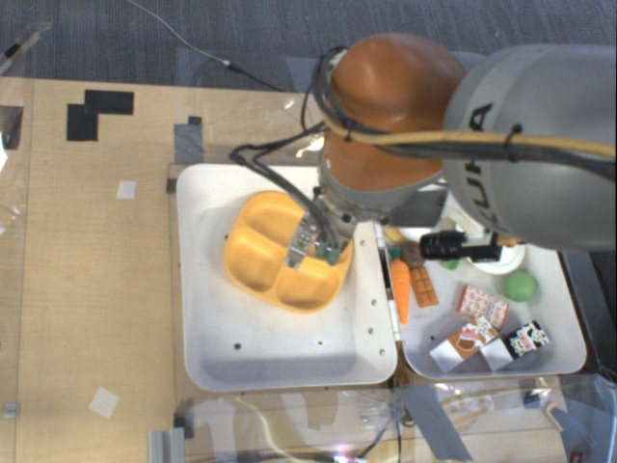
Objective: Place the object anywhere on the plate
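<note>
Near edge first: pale wooden worktop (pixel 87 287) carrying two shallow white plastic bins, left bin (pixel 289 374) and right bin (pixel 574 355), side by side.

Near end of the right bin: a cluster of small printed cartons (pixel 469 339), with a red-and-white pack (pixel 481 304) just behind them. Further back, an orange plastic carrot (pixel 400 292) lies along that bin's left wall. A brown ridged block (pixel 423 285) is just beside it and a green ball (pixel 521 285) sits to the right.

In the left bin, the yellow divided plastic plate (pixel 255 254) lies in the middle-to-far part. The gripper (pixel 310 244) is low over the plate's right side, at or near the divider.

We judge this is the placing step, with the tool already at the plate. We cannot tell whether the gripper is open or closed, or whether it holds anything. Green specks at its tip could be an object or its own hardware. So we cannot say where the object to place is. If something is held, the next move calls for a release into a compartment and a straight lift. If not, a pick from the right bin comes first.

The grey arm with its orange joint (pixel 395 95) hides the far parts of both bins.
</note>
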